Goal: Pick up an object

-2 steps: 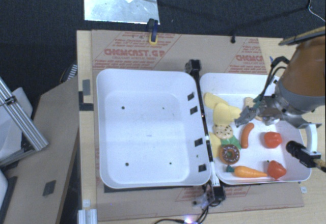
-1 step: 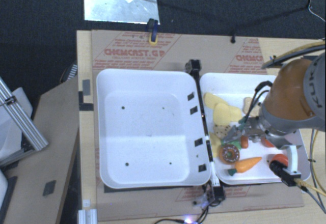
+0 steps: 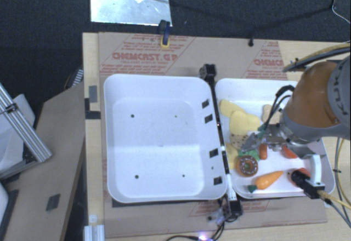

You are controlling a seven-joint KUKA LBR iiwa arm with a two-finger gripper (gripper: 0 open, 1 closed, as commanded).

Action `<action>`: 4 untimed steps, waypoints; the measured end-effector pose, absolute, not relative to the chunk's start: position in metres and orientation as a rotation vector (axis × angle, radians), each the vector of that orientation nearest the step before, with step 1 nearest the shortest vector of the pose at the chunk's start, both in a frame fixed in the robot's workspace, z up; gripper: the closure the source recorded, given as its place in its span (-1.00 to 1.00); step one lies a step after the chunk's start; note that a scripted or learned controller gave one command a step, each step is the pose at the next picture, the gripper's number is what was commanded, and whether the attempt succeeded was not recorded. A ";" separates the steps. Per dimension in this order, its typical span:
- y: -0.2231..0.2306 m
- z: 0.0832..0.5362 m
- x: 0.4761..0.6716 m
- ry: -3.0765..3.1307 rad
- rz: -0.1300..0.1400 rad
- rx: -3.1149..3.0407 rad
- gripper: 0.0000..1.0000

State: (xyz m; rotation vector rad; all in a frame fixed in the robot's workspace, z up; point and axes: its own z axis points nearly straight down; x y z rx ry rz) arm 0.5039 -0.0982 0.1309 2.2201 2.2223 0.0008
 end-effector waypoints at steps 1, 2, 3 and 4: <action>-0.085 0.085 0.536 2.221 0.008 2.212 -1.00; -0.089 0.086 0.592 2.224 0.006 2.211 -1.00; -0.088 0.086 0.665 2.223 0.008 2.210 -1.00; -0.094 0.084 0.606 2.223 -0.003 2.223 -1.00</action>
